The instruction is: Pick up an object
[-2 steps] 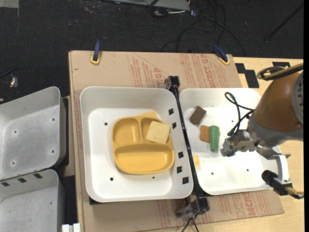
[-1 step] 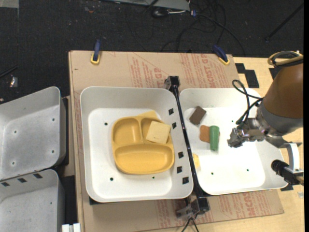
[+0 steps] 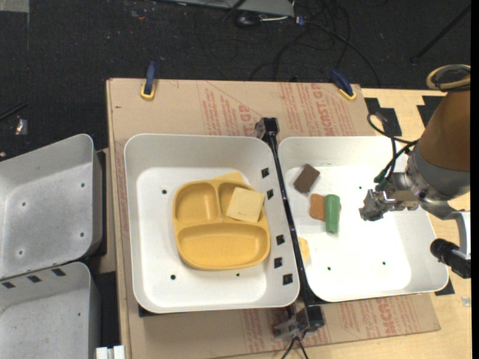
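**A:** On the tabletop (image 3: 187, 96), biggest first: two white bins. The left bin (image 3: 150, 275) carries a yellow divided tray (image 3: 217, 249) with a pale block (image 3: 245, 203) in one compartment. The right bin (image 3: 389, 268) holds a green object (image 3: 332, 214) touching an orange one (image 3: 318, 206), with a brown block (image 3: 306, 178) just beyond.

**B:** Which step?

**A:** Approach, I judge. The gripper (image 3: 372, 209) hangs near the green object, carrying nothing; how wide it stands, I cannot tell. Next it must centre over one piece and descend.

**B:** Any writing?

**A:** Red print on the cardboard, too faint to read.
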